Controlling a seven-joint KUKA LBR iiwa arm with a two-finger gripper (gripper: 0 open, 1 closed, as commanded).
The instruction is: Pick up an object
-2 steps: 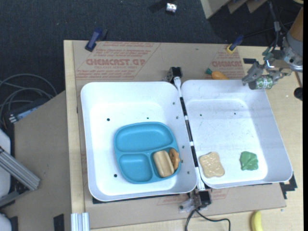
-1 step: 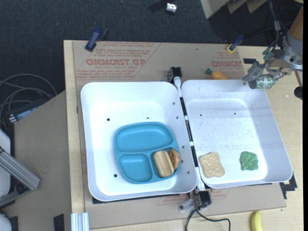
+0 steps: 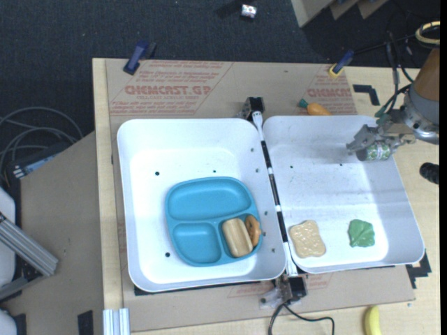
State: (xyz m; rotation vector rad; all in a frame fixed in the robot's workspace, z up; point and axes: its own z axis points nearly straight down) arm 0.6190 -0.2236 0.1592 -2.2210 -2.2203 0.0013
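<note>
My gripper [image 3: 377, 147] hangs over the far right corner of the right bin [image 3: 328, 180], at the end of the arm coming in from the right. A small green and silver object [image 3: 380, 152] sits between its fingers, and the gripper is shut on it. Lying on the near part of the same bin's floor are a beige, cracker-like piece [image 3: 307, 239] and a green leafy piece [image 3: 361, 233]. The left bin [image 3: 140, 187] holds a blue divided plate [image 3: 206, 204] with a brown bread roll [image 3: 239, 236] in its near right compartment.
An orange item [image 3: 316, 108] lies on the board just behind the right bin. A yellow object [image 3: 372, 321] shows at the bench's near right edge. Blue clamps [image 3: 138, 56] sit at the board's far edge. Cables trail at the left.
</note>
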